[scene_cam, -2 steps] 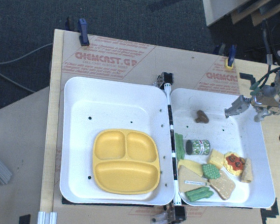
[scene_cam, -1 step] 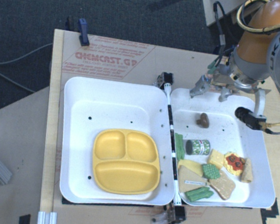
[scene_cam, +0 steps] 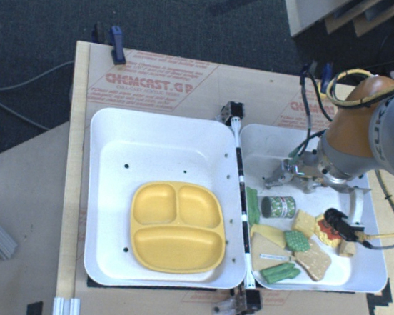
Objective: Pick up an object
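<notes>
My gripper [scene_cam: 286,174] hangs low over the back half of the right bin [scene_cam: 271,140], below the grey arm with its orange band [scene_cam: 357,113]. Just in front of it a small can with a green label [scene_cam: 277,206] lies on its side, a short gap away. Toy food sits along the bin's front: a pale yellow cheese wedge [scene_cam: 267,234], a green ridged piece [scene_cam: 295,240], a slice of toast [scene_cam: 313,261], a green pickle [scene_cam: 280,273] and a red and yellow piece [scene_cam: 330,231]. I see nothing held in the gripper.
A yellow divided plate [scene_cam: 176,226] lies in the left bin [scene_cam: 108,177]. A green strip [scene_cam: 250,205] lies along the wall between the bins. Cables [scene_cam: 314,89] run behind the right bin. A blue clamp [scene_cam: 116,43] sits at the bench's back left.
</notes>
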You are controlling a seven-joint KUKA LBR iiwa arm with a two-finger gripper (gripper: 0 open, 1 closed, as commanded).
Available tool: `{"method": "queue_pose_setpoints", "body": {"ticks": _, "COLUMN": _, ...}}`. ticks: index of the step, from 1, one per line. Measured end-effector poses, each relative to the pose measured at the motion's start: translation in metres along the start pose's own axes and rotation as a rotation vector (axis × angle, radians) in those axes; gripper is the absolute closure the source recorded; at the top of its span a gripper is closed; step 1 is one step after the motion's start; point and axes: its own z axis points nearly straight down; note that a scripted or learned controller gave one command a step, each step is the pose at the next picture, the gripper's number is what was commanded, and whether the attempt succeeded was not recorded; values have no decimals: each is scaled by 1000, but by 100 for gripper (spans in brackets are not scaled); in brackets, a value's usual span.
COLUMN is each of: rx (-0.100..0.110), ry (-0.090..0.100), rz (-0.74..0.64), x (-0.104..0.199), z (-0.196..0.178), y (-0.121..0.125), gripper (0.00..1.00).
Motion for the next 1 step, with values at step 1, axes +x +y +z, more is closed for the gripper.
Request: {"method": "queue_pose_setpoints", "body": {"ticks": 1, "rx": -7, "ry": -1, "rz": 3, "x": -53, "z": -34, "y": -75, "gripper": 0}}
